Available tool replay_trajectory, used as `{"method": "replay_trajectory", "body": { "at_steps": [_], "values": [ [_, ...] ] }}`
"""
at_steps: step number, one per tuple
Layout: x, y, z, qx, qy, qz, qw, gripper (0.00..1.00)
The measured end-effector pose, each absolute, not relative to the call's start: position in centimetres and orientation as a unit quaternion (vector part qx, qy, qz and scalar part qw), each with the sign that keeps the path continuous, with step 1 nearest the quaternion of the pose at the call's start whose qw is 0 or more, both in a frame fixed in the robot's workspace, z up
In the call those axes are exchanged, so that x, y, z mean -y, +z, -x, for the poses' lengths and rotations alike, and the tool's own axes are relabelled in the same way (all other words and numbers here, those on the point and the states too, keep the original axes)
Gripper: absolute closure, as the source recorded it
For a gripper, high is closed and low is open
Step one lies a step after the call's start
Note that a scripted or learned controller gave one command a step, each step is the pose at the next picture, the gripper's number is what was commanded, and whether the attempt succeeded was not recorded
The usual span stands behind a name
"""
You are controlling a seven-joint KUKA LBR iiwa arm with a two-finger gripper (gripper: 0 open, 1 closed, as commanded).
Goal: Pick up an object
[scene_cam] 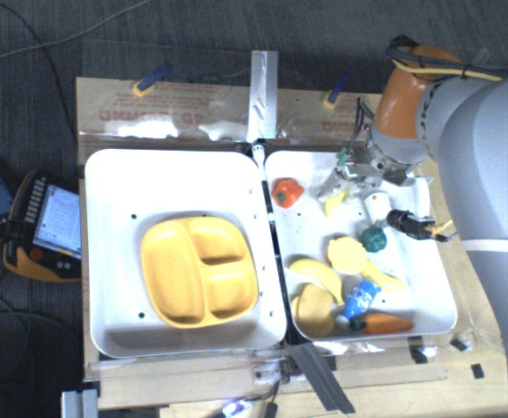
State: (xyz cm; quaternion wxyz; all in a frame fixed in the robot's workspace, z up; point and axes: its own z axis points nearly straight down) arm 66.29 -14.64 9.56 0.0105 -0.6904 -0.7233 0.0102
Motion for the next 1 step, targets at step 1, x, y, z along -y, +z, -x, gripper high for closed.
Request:
{"method": "replay_trajectory", "body": {
  "at_steps": [1],
  "values": [
    [5.90, 19.52, -66.83, 0.739, 0.0008, 0.673, 0.000, 1.00]
  ]
}}
